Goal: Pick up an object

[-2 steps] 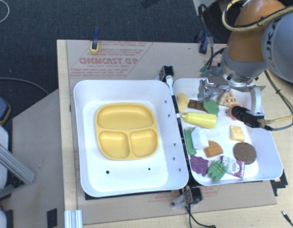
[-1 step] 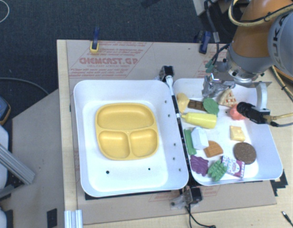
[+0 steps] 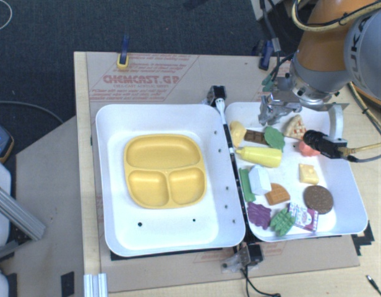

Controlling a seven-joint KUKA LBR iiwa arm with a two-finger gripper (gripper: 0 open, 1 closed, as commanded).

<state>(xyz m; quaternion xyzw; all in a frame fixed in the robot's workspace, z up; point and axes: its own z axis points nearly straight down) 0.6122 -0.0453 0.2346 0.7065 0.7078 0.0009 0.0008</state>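
My gripper [image 3: 272,117] hangs over the far left part of the right bin [image 3: 351,190], open, with nothing between its fingers. Just below it lie a green leaf-shaped toy [image 3: 274,137] and a brown bar [image 3: 255,137]. A pizza slice [image 3: 295,127] rests to its right. In front of them is a long yellow piece [image 3: 260,156]. Further forward are a white block [image 3: 260,179], a cheese wedge [image 3: 308,174], a brown cookie [image 3: 318,198], purple grapes [image 3: 260,214] and a green broccoli piece [image 3: 281,221].
The left bin [image 3: 110,166] holds a yellow divided plate [image 3: 164,169]. The grey and orange arm [image 3: 329,36] looms over the right bin's far edge. A black cable fitting [image 3: 323,142] crosses near a red toy [image 3: 308,148]. A pink packet [image 3: 303,218] lies at the front.
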